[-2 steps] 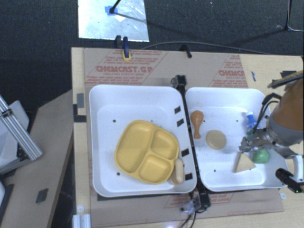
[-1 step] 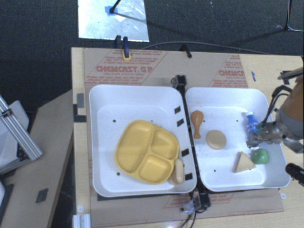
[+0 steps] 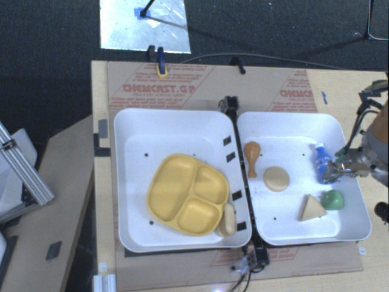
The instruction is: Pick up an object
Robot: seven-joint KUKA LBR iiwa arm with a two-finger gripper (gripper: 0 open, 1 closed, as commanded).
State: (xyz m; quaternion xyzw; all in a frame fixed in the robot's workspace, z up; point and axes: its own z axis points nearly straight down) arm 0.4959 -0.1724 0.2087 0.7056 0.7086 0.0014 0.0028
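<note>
In the left bin [image 3: 130, 163], a pale oblong piece [image 3: 228, 219] is partly tucked against the yellow divided tray [image 3: 187, 193]. In the right bin [image 3: 292, 123], the blue bottle [image 3: 321, 160] is met by the gripper [image 3: 333, 174], reached in from the right and largely cut off; its grasp cannot be told.

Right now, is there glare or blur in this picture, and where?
Camera view: strong glare on the shiny metal sheet above the bench; even, soft light on the two white bins, with faint shadows; the grey arm's gripper beside the small blue bottle looks blurred; the yellow divided plate is sharp.
</note>
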